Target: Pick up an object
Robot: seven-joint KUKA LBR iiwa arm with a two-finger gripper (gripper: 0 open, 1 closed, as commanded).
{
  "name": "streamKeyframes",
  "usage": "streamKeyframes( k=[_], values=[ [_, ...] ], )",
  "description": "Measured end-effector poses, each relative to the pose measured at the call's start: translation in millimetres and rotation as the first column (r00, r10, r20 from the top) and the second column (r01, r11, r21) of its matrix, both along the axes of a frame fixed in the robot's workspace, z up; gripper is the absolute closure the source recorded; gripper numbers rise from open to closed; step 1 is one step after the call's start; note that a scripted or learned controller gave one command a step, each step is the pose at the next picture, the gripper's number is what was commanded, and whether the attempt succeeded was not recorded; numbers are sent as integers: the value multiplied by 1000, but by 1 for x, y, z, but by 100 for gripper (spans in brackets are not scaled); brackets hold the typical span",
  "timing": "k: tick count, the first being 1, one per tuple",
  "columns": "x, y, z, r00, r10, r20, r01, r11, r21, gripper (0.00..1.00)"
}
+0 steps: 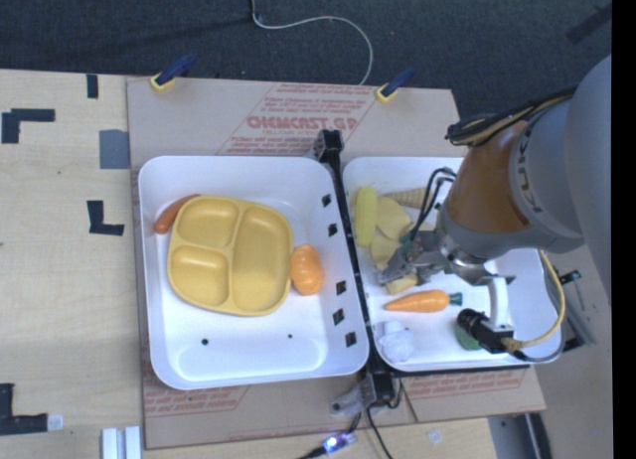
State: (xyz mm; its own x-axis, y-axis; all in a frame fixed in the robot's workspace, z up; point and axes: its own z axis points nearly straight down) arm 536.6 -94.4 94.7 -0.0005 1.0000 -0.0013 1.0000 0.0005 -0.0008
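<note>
Evenly and softly lit from above, with no hard shadows. Slightly low in resolution and soft overall, small details smeared. Mild glare on the white bins [238, 363], nearly washing out the pale item at the right bin's [437, 366] front corner. Faint shade beneath the yellow tray [231, 253]. Blurred at the right, on the near, out-of-focus arm [556, 179]. Dark and noisy over the carpet [119, 0].

A brown cardboard sheet [298, 119] lies under both bins. Two blue-and-yellow clamps [172, 72] hold its far edge, and a white cable [328, 22] loops beyond on dark carpet.
</note>
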Motion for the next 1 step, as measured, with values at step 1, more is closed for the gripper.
streamKeyframes(
  k=[1],
  values=[
    [-17,84,95,1000,10,6,-10,1000,5,100]
  ],
)
